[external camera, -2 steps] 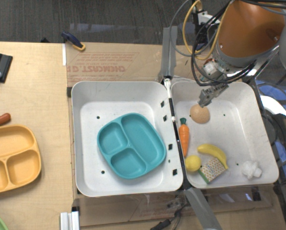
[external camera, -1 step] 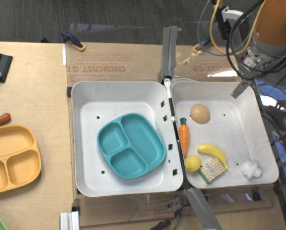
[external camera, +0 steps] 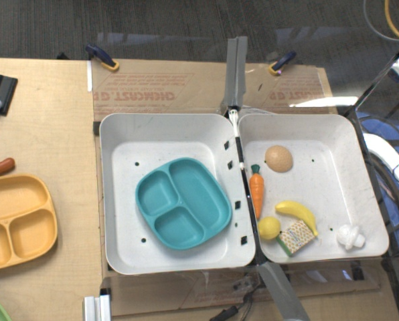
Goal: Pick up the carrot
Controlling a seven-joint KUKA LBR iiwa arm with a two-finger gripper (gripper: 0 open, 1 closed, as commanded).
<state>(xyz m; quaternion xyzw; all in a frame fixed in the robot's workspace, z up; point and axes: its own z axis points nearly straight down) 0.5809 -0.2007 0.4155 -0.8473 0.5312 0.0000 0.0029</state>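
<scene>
Carrot (external camera: 256, 191) lies in right bin (external camera: 323, 142), atop cardboard (external camera: 152, 89).

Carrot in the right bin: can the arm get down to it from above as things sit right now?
Probably yes, though it's tight. The carrot lies uncovered, nothing stacked on it. But it sits against the bin's left wall, with the egg close by its top and the lemon near its tip, so finger room on the wall side looks slim.

My one camera sits fixed above my worktop (external camera: 45, 105), looking down at a slant from a middling height, far enough to take in both white bins (external camera: 112, 179) side by side.
</scene>
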